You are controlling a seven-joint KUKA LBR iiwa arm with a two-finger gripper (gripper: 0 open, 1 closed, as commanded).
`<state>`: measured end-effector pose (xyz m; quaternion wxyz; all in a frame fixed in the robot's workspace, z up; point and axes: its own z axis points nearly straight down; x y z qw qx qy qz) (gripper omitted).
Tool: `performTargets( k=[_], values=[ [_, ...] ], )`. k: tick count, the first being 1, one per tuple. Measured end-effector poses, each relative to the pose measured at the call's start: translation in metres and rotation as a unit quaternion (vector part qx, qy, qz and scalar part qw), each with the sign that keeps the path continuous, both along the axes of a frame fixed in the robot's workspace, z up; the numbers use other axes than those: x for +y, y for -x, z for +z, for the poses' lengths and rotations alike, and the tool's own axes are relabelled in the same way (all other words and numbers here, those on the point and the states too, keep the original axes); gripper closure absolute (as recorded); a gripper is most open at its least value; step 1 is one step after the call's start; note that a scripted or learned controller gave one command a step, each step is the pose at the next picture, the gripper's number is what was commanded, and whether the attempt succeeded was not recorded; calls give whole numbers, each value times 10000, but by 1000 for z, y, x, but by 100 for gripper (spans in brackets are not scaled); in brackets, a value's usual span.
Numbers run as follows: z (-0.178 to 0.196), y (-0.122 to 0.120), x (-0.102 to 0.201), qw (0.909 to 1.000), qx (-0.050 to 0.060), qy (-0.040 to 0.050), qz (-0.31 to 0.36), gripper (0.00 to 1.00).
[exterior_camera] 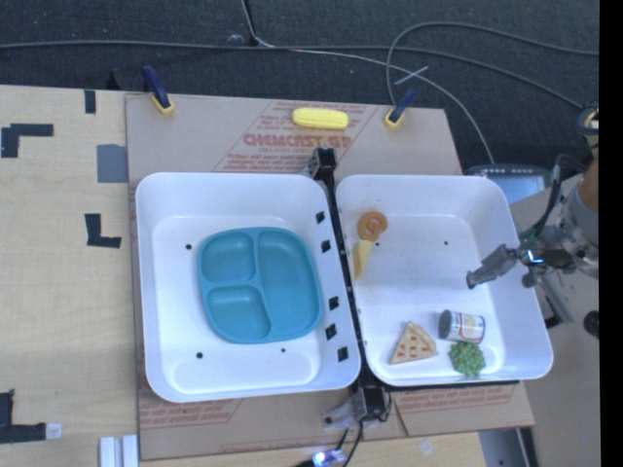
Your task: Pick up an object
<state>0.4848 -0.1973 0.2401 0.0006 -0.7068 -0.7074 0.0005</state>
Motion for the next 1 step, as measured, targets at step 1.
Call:
performTargets(
  k=[1],
  values=[
    [-62, -2, 6, 10000, 27, -9, 1, 0]
  ],
)
